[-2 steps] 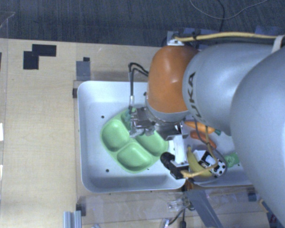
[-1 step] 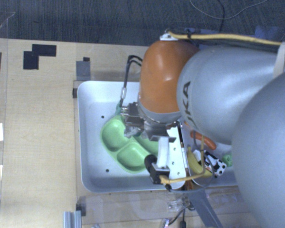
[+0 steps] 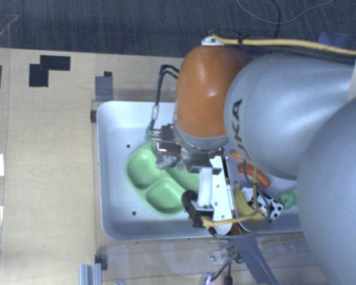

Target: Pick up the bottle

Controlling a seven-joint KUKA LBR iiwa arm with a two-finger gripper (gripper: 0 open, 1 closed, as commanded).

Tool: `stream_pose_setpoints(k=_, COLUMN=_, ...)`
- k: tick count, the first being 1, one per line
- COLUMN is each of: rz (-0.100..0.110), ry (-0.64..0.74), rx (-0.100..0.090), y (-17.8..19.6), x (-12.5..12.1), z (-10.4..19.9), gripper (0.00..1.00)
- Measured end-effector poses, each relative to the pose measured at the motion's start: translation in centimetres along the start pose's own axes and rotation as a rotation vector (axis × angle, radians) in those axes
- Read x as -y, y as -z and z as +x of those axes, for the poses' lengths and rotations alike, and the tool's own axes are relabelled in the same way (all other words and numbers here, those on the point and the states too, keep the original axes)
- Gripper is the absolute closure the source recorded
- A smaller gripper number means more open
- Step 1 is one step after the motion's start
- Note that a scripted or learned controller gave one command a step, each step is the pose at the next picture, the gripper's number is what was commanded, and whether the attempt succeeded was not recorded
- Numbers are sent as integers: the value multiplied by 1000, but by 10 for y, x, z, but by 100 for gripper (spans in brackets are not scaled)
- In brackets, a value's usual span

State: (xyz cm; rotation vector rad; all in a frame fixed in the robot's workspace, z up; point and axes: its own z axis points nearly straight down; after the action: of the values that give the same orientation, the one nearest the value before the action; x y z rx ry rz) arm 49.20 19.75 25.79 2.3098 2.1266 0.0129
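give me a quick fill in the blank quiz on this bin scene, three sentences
1. The divided tray is coloured ____.
2. It lies in a shallow ____ bin.
3. The arm above it is grey, with a band coloured ____.

Missing words: green; white; orange

Even overhead light, fairly bright, soft sheen on orange band [image 3: 204, 88] & grey arm [image 3: 285, 117], mild glare on white bin [image 3: 115, 129], soft shadow cast under arm, faint reflections at left edge, low-res, detail slightly soft overall
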Motion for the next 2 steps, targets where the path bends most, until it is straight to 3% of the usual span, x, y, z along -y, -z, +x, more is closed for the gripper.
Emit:
stream_pose_setpoints(k=1, rz=8, ry=394, rx=2, y=-96, x=-18, z=8, gripper=100)
stream_pose_setpoints(k=2, rz=3, ry=243, rx=2, y=0, x=-15, z=20, gripper=100)
